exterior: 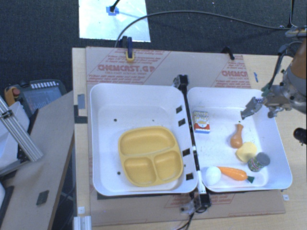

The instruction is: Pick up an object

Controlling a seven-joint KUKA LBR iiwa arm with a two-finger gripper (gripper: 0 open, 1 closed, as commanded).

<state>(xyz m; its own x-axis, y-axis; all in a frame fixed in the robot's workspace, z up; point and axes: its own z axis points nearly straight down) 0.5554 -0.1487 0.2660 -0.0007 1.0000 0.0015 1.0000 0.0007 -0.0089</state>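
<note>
While the two-finger gripper (259, 107) hangs with its fingers spread and bare over the right white bin (283, 174), nothing is picked up. All objects lie below, the chicken-drumstick toy (236, 136) nearest; the descent, grasp and lift remain.

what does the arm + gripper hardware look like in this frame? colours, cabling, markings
The arm comes in at the right edge: grey body with an orange band above the wrist. The wrist section is a darker grey metal block. The gripper is grey metal with two slim dark fingers. A thin dark cable loops along the arm's upper side. Any markings are too small to read.
</note>
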